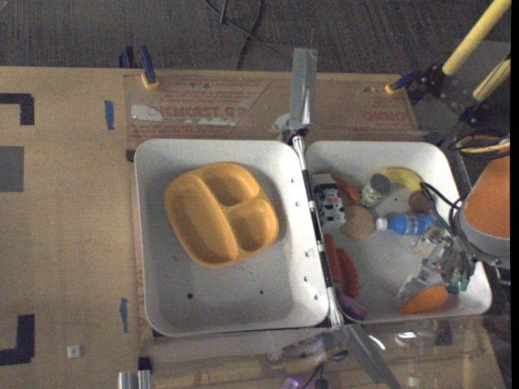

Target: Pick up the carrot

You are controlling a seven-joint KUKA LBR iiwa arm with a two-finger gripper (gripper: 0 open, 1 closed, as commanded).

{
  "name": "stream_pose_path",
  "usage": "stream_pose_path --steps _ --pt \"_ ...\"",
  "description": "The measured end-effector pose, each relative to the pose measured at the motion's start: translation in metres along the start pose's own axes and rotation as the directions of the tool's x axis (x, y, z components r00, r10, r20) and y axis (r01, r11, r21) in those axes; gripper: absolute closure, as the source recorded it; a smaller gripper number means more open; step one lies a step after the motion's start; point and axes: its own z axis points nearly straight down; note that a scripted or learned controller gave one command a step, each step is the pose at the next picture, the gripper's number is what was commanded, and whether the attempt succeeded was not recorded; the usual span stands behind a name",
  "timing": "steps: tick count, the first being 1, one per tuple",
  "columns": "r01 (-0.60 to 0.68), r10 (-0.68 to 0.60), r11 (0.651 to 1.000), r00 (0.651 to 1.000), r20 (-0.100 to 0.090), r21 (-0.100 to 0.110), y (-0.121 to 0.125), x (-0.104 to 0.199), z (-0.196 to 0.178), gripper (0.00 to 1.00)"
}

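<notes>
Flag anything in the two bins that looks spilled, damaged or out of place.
Nothing looks spilled or broken. The yellow divided plate sits askew in the left bin. The right bin is a loose jumble; the carrot lies near its front edge, by the gripper.

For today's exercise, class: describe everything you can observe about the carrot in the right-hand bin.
The carrot is a short, smooth, orange piece, tapering toward its left end and looking like a plastic toy. It lies flat on the floor of the right bin, near the bin's front right corner, its long axis roughly left to right. The gripper is right above it, close to or touching its top; the carrot is not seen between the fingers. No other item touches it, and the purple item lies apart to its left.
</notes>
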Motion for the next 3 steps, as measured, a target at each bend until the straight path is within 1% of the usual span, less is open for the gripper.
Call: stream_pose_path --steps 1,2,3 --pt "-0.002 0.002 1.000 1.000 0.005 -0.003 0.001 -0.001 -0.011 1.00" --pt "-0.002 0.002 1.000 1.000 0.005 -0.003 0.001 -0.001 -0.011 0.00" --pt "-0.057 0.057 0.998 0.998 0.004 -0.001 0.014 0.006 0.009 0.00"
